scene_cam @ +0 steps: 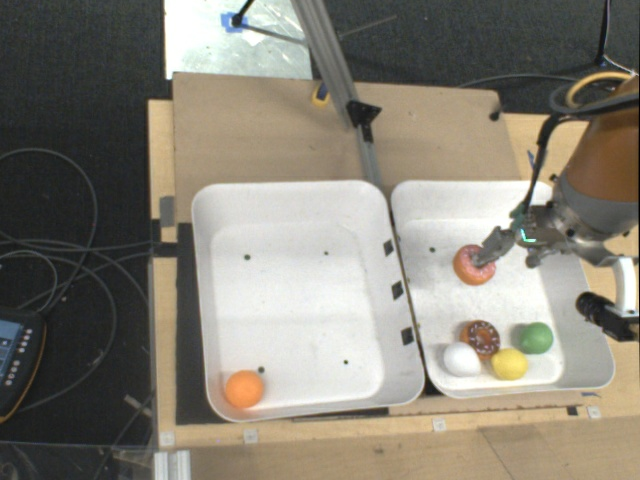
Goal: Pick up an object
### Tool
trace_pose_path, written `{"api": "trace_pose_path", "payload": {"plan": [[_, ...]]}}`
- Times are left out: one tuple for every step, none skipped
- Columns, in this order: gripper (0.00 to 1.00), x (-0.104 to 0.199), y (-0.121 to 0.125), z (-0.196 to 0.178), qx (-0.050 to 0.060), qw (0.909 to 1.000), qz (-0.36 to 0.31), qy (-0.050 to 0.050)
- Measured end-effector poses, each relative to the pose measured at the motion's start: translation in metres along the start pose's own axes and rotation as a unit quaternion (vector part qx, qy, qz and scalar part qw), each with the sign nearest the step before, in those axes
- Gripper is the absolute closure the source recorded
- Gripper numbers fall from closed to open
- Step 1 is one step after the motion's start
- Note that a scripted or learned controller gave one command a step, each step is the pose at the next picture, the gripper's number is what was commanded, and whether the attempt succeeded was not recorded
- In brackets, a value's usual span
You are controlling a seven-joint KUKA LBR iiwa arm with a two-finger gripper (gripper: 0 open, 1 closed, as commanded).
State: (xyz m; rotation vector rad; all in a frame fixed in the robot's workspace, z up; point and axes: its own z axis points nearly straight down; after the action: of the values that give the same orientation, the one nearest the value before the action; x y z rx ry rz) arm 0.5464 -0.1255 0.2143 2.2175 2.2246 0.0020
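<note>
A wooden bench (260, 128) stands on dark carpet (70, 58); a slanted grey pole (325, 38) crosses its far edge, ending in a black clamp (362, 115); a yellow clip (320, 94) sits just beside the pole; blue tape (233, 21) marks a pale floor patch (220, 18) beyond; black cables (60, 258) loop at the left, near a handheld controller (18, 353).

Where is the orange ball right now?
The orange ball sits alone in the left bin, in its near left corner, far from the tool over the right bin.
</note>
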Motion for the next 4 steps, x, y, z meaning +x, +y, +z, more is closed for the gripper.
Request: {"api": "trace_pose_path", "payload": {"plan": [[0.00, -0.007, 0.000, 0.060, 0.003, 1.0000, 0.002, 0.000], [0.00, -0.015, -0.004, 0.119, 0.003, 1.0000, 0.002, 0.000], [0.00, -0.015, -0.003, 0.122, -0.001, 1.0000, 0.002, 0.000], [1.00, -0.015, -0.001, 0.110, -0.003, 1.0000, 0.001, 0.000]]}}
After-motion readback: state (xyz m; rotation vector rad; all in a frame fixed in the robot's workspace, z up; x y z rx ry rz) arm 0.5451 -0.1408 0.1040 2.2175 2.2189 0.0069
